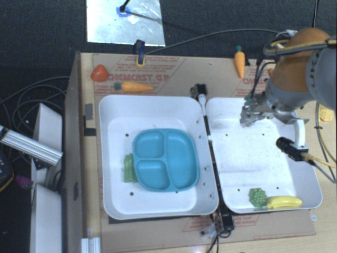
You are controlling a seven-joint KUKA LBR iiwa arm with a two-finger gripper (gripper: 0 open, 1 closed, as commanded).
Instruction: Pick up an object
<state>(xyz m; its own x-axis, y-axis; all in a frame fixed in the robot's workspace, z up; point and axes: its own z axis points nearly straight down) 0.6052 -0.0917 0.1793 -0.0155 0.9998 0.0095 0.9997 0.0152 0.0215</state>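
Because the wrist and its grey housing crowd over the fingertips, the gripper point(250, 116) is hard to read: it hangs over the back of the right bin point(231, 157), near the left wall, and whether it is spread or closed cannot be told from this slant. Nothing shows in its grasp. Part of the arm runs off the right edge, so its upper reach is cut off.

Well apart from the gripper, at the front edge of the same bin, lie a small green broccoli piece point(257, 196) and a yellow banana point(284, 202), just beside each other and seemingly touching.

Across the divider, the left bin point(113, 141) holds a blue divided plate point(165, 159), with a green object point(128, 168) tucked against its left rim, partly hidden beneath it.

Behind the bins, on the cardboard, rest a carrot point(131, 87), a red-orange piece point(99, 73) and a second carrot point(240, 62).
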